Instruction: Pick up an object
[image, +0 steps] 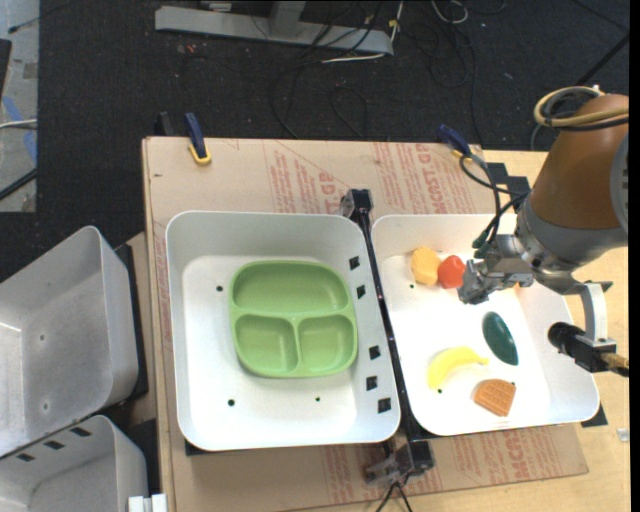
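Over the right bin (570, 405) my pincer (472, 288) hangs just beside a red tomato (451, 270) and an orange fruit (426, 265). Whether it is open, I cannot tell. Nearer lie a banana (453, 365), a dark green piece (500, 338) and a biscuit (494, 397)

1. A small red round object (451, 270) lies in the right bin, touching or just beside the gripper (470, 290) on its left in the view.
2. A yellow-orange blocky object (426, 265) lies against the red one, on its side away from the gripper.
3. A dark green oval object (500, 337) lies flat near the gripper, towards the view's bottom.
4. A yellow banana (453, 365) lies curved, farther down and left of the green oval.
5. An orange-brown ridged piece (494, 397) lies farthest from the gripper, beside the banana.
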